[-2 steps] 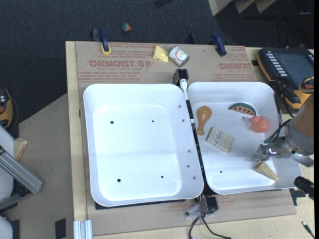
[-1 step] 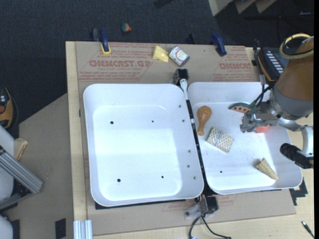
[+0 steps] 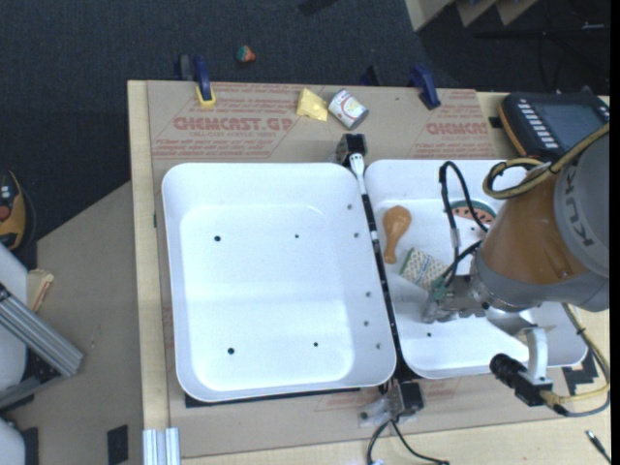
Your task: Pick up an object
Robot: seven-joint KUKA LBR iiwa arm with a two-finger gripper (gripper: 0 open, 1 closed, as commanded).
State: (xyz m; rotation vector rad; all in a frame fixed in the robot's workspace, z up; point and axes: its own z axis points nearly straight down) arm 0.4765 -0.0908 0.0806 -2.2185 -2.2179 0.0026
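Camera view is showing the gripper (image 3: 438, 305) hanging just beside a patterned packet (image 3: 420, 265); its grip is impossible to tell, so a descent is perhaps risking nudging the packet aside.

The table (image 3: 145, 260), a pale board printed with red lettering, carried two white bins side by side: the left bin (image 3: 271, 279) at centre frame, the right bin (image 3: 426, 347) toward the right. Near its upper edge lay a yellow piece (image 3: 312, 106) and a small box (image 3: 348, 108).

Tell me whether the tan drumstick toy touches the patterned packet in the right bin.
Apart. The camera view shows white bin floor between the drumstick toy and the patterned packet.
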